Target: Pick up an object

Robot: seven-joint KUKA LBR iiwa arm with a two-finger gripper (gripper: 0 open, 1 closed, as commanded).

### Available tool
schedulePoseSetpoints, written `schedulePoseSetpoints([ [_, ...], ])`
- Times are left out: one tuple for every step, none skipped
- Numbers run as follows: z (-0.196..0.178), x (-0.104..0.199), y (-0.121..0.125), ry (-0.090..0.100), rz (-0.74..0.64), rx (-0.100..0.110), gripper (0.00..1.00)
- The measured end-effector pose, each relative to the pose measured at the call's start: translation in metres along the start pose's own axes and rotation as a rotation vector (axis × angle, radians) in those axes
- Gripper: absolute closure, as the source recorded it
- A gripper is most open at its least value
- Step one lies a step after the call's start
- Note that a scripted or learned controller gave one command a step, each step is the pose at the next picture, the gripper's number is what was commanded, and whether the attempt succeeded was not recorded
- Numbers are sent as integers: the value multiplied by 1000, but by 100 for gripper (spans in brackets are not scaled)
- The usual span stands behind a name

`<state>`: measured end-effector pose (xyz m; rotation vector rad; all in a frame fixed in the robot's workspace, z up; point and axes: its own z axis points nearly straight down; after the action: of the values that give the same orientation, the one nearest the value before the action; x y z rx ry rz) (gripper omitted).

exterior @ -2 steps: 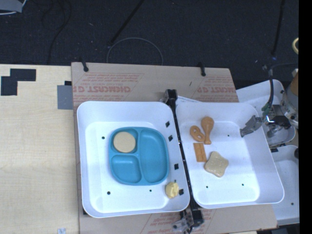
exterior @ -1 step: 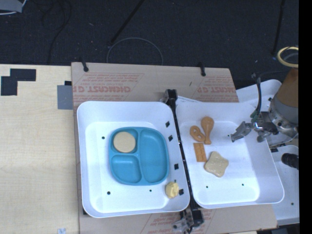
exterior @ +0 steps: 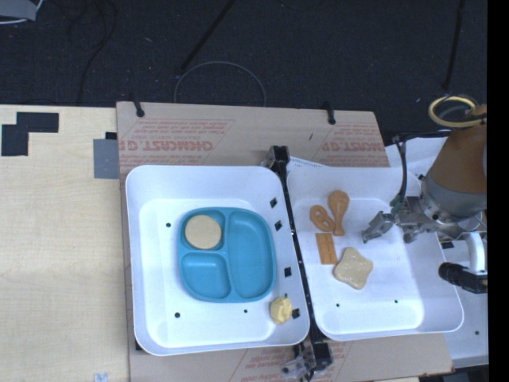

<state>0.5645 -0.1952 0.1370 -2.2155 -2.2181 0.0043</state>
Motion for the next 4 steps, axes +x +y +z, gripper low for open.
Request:
schedulePoseSetpoints([
  [-13, -2, 0, -2, 2, -3, 100],
  [-64, 7, -3, -3, -1, -9, 100],
  [-117, 7, -2, -4, -1, -10, 100],
  [-103, 55, -13, 0, -3, -2, 100],
])
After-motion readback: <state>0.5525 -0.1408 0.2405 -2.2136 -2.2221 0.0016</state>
